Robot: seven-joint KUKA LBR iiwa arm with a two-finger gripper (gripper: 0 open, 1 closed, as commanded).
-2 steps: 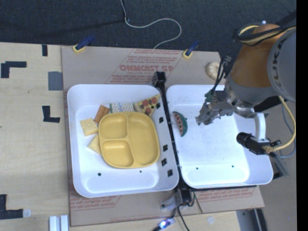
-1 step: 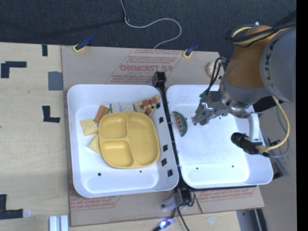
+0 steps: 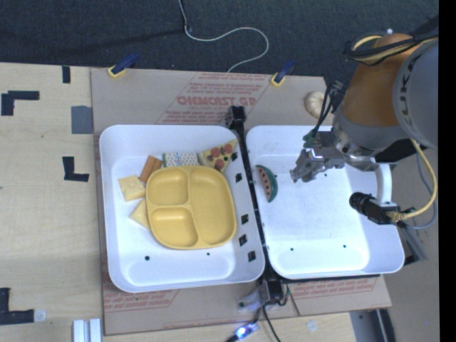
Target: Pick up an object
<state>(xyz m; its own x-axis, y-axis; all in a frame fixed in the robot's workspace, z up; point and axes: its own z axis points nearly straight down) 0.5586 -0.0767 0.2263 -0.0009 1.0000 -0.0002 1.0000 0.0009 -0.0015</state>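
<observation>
A small watermelon-slice toy (image 3: pixel 267 182), red with a green rind, lies at the left side of the right bin (image 3: pixel 320 241). My gripper (image 3: pixel 305 171) hangs over the right bin's upper middle, a short way to the right of the slice and apart from it. Nothing shows between its dark fingers. In the left bin (image 3: pixel 117 191) a yellow divided plate (image 3: pixel 191 206) lies flat, with a pizza-slice toy (image 3: pixel 219 154), a brown cracker (image 3: pixel 149 168) and pale yellow pieces (image 3: pixel 132 189) around its upper and left sides.
The arm's grey and orange body (image 3: pixel 381 98) covers the right bin's upper right corner. A black cable fitting (image 3: pixel 370 206) hangs over the bin's right side. A beige round object (image 3: pixel 314 104) lies on the cardboard behind the bins. The divider (image 3: pixel 246 184) separates both bins.
</observation>
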